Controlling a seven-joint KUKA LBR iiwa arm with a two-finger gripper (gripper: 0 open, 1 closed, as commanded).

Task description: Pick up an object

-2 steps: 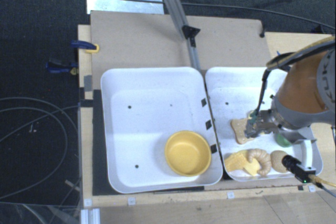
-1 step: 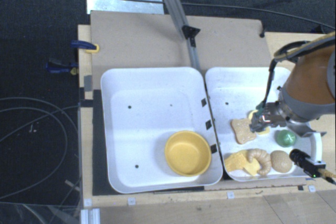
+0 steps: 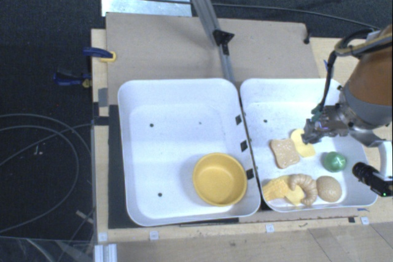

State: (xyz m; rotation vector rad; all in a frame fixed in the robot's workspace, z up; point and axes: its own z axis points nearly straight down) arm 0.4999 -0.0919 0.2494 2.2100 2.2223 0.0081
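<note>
Nothing lifted yet, judging by how things lie: every item resting flat on the floor of the right bin (image 3: pixel 270 101), none raised. Gripper (image 3: pixel 315 130) down low over that bin, reaching in from the right edge, tip just above or touching a pale yellow piece (image 3: pixel 302 145) near the bin's middle. Cannot tell how the gripper stands at this slant and blur, nor whether anything is in its grasp. Likely target, then, that pale yellow piece: small, flat-looking, partly hidden under the tool, lying just beside a toast slice (image 3: pixel 284 153) toward the bin's front. Elsewhere in the same bin: a green ball (image 3: pixel 334 161) toward the right wall, a croissant (image 3: pixel 304 186) and a brown bun (image 3: pixel 328 188) along the front edge, a yellow corn-like wedge (image 3: pixel 277 188) in the front left corner. Left bin (image 3: pixel 153 101) carrying a yellow bowl (image 3: pixel 220 178) near its front right corner. Still to do, by this reading: close on the piece, secure it, raise it clear of the bin floor.
</note>
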